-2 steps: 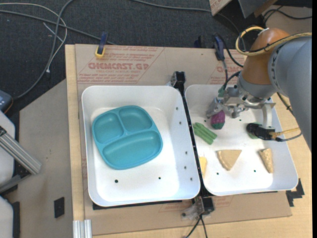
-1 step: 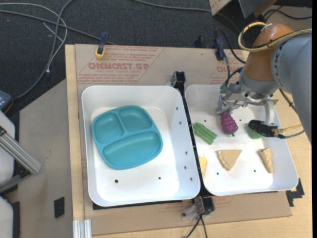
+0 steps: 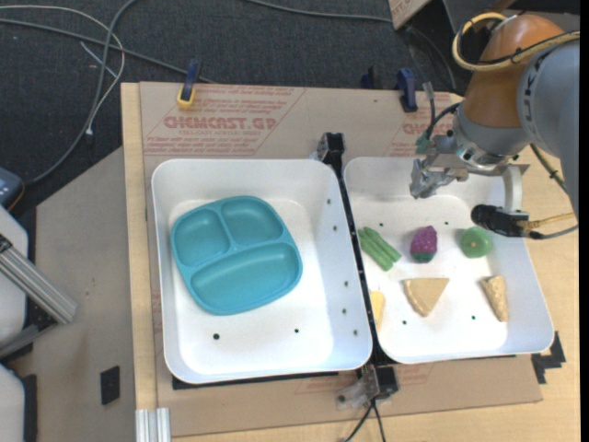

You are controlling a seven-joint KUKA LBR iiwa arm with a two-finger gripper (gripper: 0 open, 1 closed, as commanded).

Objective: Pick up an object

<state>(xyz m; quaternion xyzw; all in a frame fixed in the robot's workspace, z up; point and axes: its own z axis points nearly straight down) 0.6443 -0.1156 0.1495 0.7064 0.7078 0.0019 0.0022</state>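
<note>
My gripper (image 3: 425, 184) hangs over the far part of the right bin (image 3: 460, 339), its fingers pointing down with nothing seen between them. Below it in that bin lie a purple grape-like toy (image 3: 423, 243), a green ridged piece (image 3: 378, 247), a round green toy (image 3: 476, 242), a tan wedge (image 3: 426, 295) and a smaller tan slice (image 3: 497, 296). A yellow piece (image 3: 376, 308) sits against the bin's left wall. The purple toy is roughly a finger's length nearer the camera than the gripper.
The left bin (image 3: 184, 339) holds a teal divided plate (image 3: 237, 252). A black clip (image 3: 329, 145) sits at the top of the divider between the bins. Cables run across the dark floor behind the bench, and blue clamps (image 3: 190, 80) hold the cardboard.
</note>
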